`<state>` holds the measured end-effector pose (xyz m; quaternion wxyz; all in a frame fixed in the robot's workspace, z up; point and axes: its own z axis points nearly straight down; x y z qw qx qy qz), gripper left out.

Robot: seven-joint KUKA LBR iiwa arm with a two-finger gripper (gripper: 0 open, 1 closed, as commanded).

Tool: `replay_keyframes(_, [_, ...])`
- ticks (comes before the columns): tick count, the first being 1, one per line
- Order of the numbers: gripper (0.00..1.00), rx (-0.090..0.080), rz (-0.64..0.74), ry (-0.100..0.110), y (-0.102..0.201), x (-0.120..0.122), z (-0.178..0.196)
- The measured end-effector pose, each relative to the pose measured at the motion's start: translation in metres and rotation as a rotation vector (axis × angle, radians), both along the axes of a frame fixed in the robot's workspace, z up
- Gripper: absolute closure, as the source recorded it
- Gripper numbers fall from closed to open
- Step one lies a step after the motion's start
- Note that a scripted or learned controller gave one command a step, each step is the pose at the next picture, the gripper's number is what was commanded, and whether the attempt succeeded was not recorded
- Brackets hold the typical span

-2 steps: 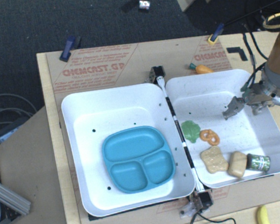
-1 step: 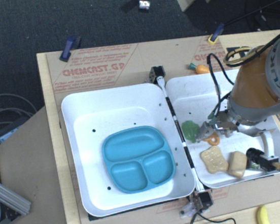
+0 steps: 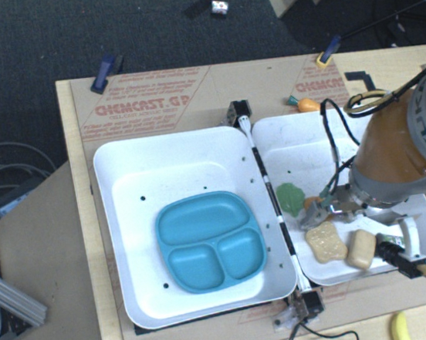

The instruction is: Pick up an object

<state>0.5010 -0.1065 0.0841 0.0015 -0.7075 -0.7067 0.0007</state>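
Observation:
In the right bin [image 3: 296, 137] lie a green leafy item [image 3: 290, 196], a tan square piece like toast [image 3: 326, 244] and a beige roll [image 3: 361, 249]. My gripper [image 3: 321, 211] hangs low over the bin's middle. It is just right of the green item and just above the tan piece. A small orange bit [image 3: 309, 204] shows right at its tip; I cannot tell whether it is held. The grey and orange arm [image 3: 397, 153] covers the right part of this bin.
The left bin [image 3: 119, 166] holds a blue divided plate [image 3: 209, 240]. An orange carrot-like thing [image 3: 307, 103] lies on the board behind the right bin. A yellow item [image 3: 400, 329] sits at the front edge. A blue clamp [image 3: 105, 73] is at the far left corner.

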Motion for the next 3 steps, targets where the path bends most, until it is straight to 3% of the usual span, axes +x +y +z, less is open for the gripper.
replay_keyframes(1, [0.00, 0.000, 0.001, 0.000, 0.012, -0.023, 0.000])
replay_keyframes(2, [0.00, -0.002, 0.001, -0.005, -0.019, 0.028, 0.001])
replay_keyframes(3, [0.00, 0.000, 0.001, -0.001, 0.007, 0.002, 0.000])
